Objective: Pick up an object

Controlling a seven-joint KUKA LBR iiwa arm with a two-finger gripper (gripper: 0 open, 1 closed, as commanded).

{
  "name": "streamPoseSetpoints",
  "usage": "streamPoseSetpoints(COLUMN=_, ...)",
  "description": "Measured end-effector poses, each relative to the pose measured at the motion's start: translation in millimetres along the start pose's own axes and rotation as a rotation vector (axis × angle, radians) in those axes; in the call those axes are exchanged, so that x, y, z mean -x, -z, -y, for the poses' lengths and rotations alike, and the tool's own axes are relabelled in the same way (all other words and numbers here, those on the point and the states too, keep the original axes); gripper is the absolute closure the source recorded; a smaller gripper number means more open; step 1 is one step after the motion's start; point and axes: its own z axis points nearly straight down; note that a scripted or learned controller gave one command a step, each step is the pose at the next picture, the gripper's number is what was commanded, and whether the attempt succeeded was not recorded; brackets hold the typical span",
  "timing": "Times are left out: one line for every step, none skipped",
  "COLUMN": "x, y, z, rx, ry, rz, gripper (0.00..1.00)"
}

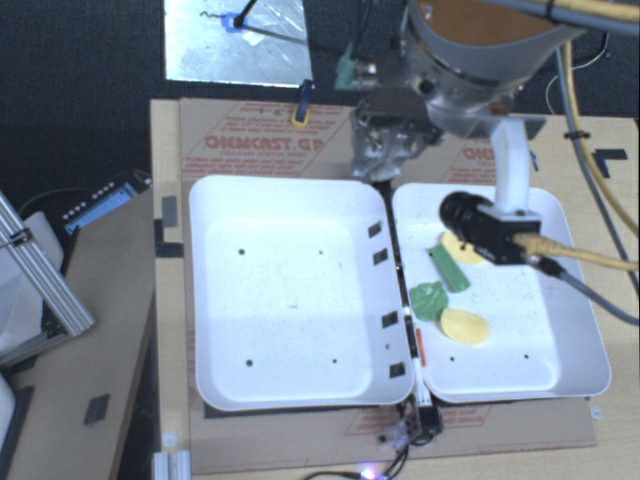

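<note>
From my remote seat I count four small things to pick from, all lying in the right bin (575, 363), in the half of it nearest the left bin (290, 298). There are two green and two yellow. The green bar (450, 267) lies at a slant, and just nearer the bin's front edge sits a lumpy green piece (428, 299). A yellow oval (465, 325) rests just beside that lump, further toward the front edge. The pale yellow piece (468, 252) is the hard one. A black cylinder (481, 227) on a white bracket (511, 168) hangs over the bin and covers part of it, so I cannot make out its full shape.

The gripper (386, 161) shows as a dark metal cluster over the back corner of the right bin, where the two bins meet. It is blurred against the arm (480, 28) above it, and I cannot tell whether it is apart or together. I see nothing held in it. The arm itself is cut off by the top edge.

A yellow cable (590, 256) runs from the cylinder across the bin's right side. Four dark clips (381, 257) sit along the wall that the right bin shares with the left one.
</note>
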Motion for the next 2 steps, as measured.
streamPoseSetpoints(x=-30.8, y=-0.2, z=-0.1, rx=0.0, ry=0.0, rz=0.0, gripper=1.0)
streamPoseSetpoints(x=-10.6, y=-1.2, z=-91.8, rx=0.002, ry=-0.009, rz=0.003, gripper=1.0)
